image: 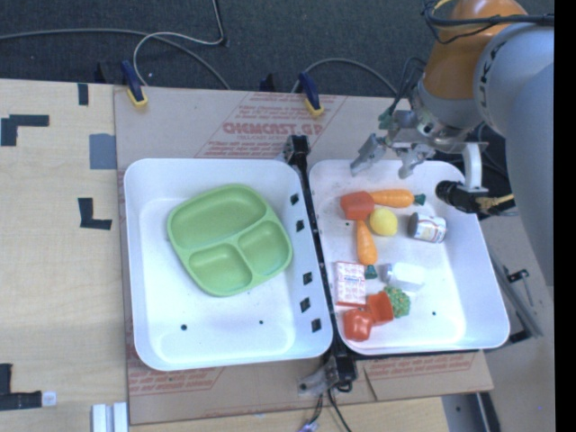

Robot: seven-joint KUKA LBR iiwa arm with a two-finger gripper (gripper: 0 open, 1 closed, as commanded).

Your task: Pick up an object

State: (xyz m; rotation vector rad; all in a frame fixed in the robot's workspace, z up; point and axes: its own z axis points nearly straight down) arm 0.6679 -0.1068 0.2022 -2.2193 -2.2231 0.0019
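— So, what sits on the left of the frame?
— A left bin [144, 241] holding a green divided plate [229, 238], tilted a little, lying flat.
— And right of the divider?
— The right bin [468, 318] carries the small things: a red block [356, 205], an orange carrot [392, 198] lying crosswise, a yellow lemon [384, 222] just below it, a second carrot [365, 242], a small can [427, 229], a printed packet [350, 283], a white piece [406, 274], broccoli [398, 301] and a red pepper [359, 323] near the lower edge.
— And the gripper [390, 157]?
— At the upper right, above the bin's far rim, its fingers [364, 160] spread apart and pinching nothing; the carrot lies near, just below.
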